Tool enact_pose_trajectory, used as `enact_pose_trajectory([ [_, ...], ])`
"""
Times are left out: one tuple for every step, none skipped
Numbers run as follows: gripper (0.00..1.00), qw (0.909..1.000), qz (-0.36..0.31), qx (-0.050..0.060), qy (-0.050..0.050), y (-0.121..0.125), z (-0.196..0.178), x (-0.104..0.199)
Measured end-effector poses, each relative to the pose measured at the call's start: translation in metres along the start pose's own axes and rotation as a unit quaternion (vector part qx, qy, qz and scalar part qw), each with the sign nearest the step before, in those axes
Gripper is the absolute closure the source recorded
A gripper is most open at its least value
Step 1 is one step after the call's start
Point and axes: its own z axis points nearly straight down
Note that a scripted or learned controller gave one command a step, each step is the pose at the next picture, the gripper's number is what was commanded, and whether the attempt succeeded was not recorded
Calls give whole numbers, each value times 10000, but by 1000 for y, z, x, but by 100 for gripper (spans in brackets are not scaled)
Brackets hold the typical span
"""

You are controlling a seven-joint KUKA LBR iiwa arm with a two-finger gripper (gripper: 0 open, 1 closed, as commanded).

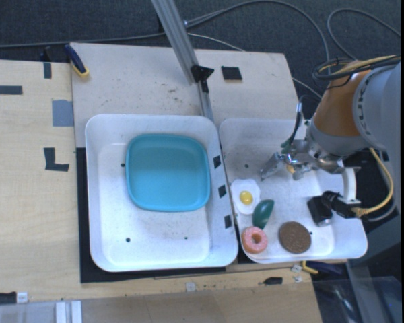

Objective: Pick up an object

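My gripper (281, 171) hangs over the middle of the right bin (239, 136), above bare white floor. Its two metal fingers (266, 171) stand spread apart, open, with nothing between them. Below and to the left of it, along the bin's near side, lie a white-and-yellow fried egg (246, 197), a dark green piece (262, 212), a pink ring donut (254, 239) and a round brown cookie (295, 237). None of them touches the gripper; the egg and the green piece are nearest.
The left bin (101, 200) holds a teal square plate (167, 172). A grey metal rail (178, 36) slants down from the top to the gap between the bins. The grey and orange arm (350, 110) covers the right bin's far right corner.
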Motion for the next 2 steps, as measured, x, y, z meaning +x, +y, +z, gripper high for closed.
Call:
enact_pose_trajectory([
  [0,10000,0,-23,-7,0,32,0],
  [100,10000,1,-37,-14,1,20,-1],
])
